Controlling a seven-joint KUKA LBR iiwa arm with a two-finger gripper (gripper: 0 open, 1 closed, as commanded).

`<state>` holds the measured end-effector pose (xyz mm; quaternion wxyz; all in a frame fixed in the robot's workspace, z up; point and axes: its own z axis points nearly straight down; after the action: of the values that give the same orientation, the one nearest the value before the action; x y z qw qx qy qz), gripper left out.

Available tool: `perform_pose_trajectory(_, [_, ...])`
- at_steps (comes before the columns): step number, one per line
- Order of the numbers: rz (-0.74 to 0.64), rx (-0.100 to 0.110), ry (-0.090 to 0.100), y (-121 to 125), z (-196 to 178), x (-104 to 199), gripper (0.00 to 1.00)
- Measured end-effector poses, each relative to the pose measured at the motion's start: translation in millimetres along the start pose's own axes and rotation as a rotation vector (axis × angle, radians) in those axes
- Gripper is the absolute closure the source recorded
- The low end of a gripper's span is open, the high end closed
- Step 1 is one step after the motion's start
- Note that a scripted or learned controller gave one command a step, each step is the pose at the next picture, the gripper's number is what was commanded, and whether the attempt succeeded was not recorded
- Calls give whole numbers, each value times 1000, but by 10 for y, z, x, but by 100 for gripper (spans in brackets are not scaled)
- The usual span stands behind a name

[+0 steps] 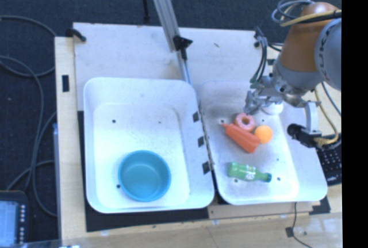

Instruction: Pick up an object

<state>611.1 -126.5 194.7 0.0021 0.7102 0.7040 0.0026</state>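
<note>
Right, grey two-finger gripper (257, 104), opening unclear, is hovering beside pink ring-shaped toy (246, 121); should be centring before descending.

A blue bowl (144, 175) sits in a white bin (98, 97); at three o'clock lie an orange carrot (240, 136), orange ball (263, 134), pink ring (246, 121) and green bottle (248, 172).

Bowl (144, 175) in left bin (103, 91)

One camera sits high above the bench (132, 51) and looks down at a slant, seeing both white bins (98, 103). The arm (305, 51) comes in from about 3 o'clock
</note>
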Motion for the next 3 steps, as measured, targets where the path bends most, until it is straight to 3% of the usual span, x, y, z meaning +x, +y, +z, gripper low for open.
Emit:
perform_pose_trajectory(1, [-11, -3, 0, 27, -579, -9, 100])
perform_pose_trajectory(2, [-18, 7, 3, -15, -628, 513, 100])
perform_pose_trajectory(3, [-17, 7, 2, 135, -617, 1087, 100])
